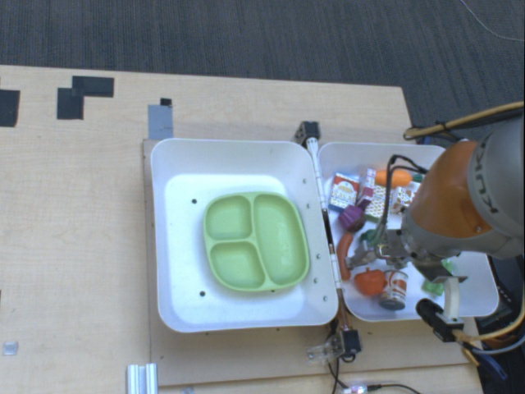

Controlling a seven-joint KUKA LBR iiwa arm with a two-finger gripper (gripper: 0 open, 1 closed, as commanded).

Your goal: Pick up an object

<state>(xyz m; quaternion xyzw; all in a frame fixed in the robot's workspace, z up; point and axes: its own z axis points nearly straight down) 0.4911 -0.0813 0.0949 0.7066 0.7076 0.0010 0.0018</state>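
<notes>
Camera view: we look down at a slant on 2 white bins side by side on the table (74, 220).
Left bin (176, 245): it holds a green 3-compartment plate (256, 241), lying flat near the middle with nothing on it.
Right bin (484, 290): here sit the candidates for the pick, a small clutter of toy food: a red-and-white carton (343, 192), a purple piece (353, 216), an orange-red sausage shape (344, 254), a red tomato-like lump (370, 281) and a small can (395, 290).
Arm (459, 199): it reaches in from the right and leans over the right bin, so its bulk hides part of the clutter.
Pincer (367, 257): it sits low among the items, just above the red lump and beside the sausage shape; we cannot tell whether it is wide or narrow, nor whether anything is between its tips.
Why so: we judge the wrist is down here because the objects crowd this bin's left half.
</notes>
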